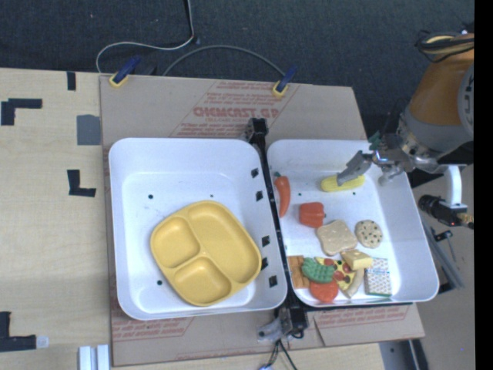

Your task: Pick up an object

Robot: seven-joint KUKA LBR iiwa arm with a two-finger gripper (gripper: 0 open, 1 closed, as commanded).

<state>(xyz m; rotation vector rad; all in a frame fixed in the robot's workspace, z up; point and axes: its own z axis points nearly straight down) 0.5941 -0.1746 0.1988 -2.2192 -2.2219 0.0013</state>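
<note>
My gripper [371,168] hangs over the back of the right bin [400,206], open, with nothing between its fingers. Its left finger [353,166] is just above a small yellow banana-like piece [340,183] that lies on the bin floor. Further toy food in this bin: an orange-red pepper [283,195] by the left wall, a red chunk [311,214], a slice of toast [336,237] and a cookie [369,233]. Along the front lie a green piece [316,269], a red tomato-like piece [324,292] and a small box [377,278].
A yellow divided plate [204,251] lies in the left bin [131,176]. The divider [266,206] between the bins carries black clips. The arm's orange band [443,91] stands at the right edge. Cables run across the dark floor behind the cardboard.
</note>
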